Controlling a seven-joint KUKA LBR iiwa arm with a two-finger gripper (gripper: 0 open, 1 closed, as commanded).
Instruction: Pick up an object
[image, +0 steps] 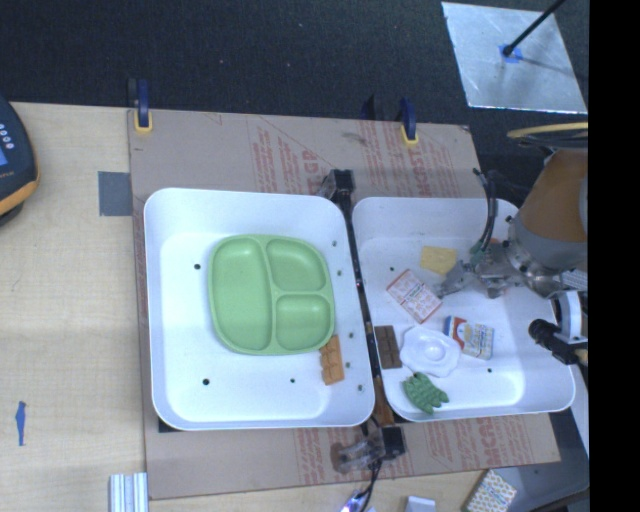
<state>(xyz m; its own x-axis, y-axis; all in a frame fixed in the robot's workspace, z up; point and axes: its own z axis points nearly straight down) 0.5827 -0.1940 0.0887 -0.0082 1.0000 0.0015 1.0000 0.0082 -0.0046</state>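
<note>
Right bin, near edge (470, 408): you find a green leafy toy (425, 391) close to the near left corner, lying apart from the wall.
Right bin, middle: a white moulded cup piece (432, 351) lies just beyond the green toy; a small printed packet with red and blue (471, 337) lies just to its right; a brown flat bar (387, 346) lies along the left wall.
Right bin, farther in: a white card with a red pattern (413, 294) lies tilted; a yellow square block (438, 260) lies beyond it, toward the far edge.
Left bin, near right corner (250, 415): an orange-brown block (331, 360) lies beside the plate's near right corner.
Left bin, centre: a green three-part plate (270, 293) lies flat; you see nothing in its compartments.
Gripper (478, 274): it hangs over the right bin's far right part, just right of the yellow block; you cannot tell how it is set, and nothing shows held in it.
</note>
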